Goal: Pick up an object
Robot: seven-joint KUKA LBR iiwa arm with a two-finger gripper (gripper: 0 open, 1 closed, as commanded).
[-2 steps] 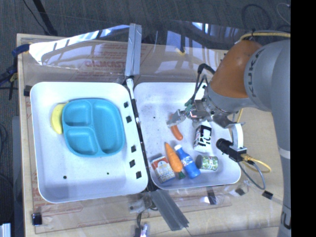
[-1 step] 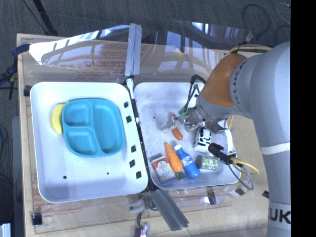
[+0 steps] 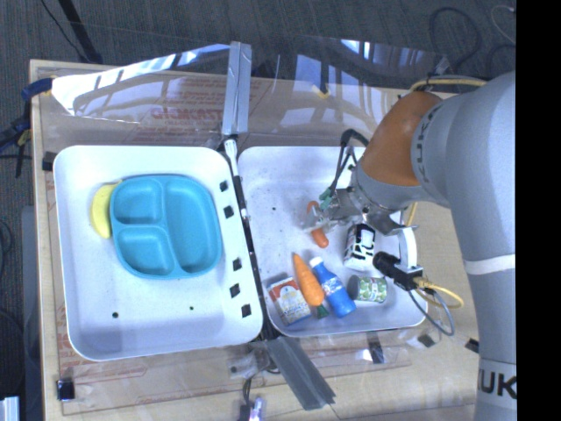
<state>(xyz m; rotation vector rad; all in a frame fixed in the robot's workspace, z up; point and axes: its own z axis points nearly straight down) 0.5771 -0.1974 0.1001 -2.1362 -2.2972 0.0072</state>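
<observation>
Where the grey arm bends in from the right and its orange band curves over the right bin, the gripper hangs low above the bin floor, its small dark metal parts bunched together; whether it is open or closed cannot be told from this slant, and nothing is plainly seen in its grasp. Just beside it, touching or nearly so, lies a small orange piece, short and rounded, too small to name further.

Below that, in the lower half of the same bin, sits a cluster of objects. A smooth tapered carrot lies at a slant, and a blue bottle with a white cap lies against its right side. To the carrot's left is a flat red and white packet. Right of the bottle rests a small green can on its side, and above the can, under the wrist, is a white object with black markings.

The left bin is white, shallow and round-cornered. In it lies a glossy blue divided tray with three compartments, and a yellow banana peeks out from under the tray's left edge
</observation>
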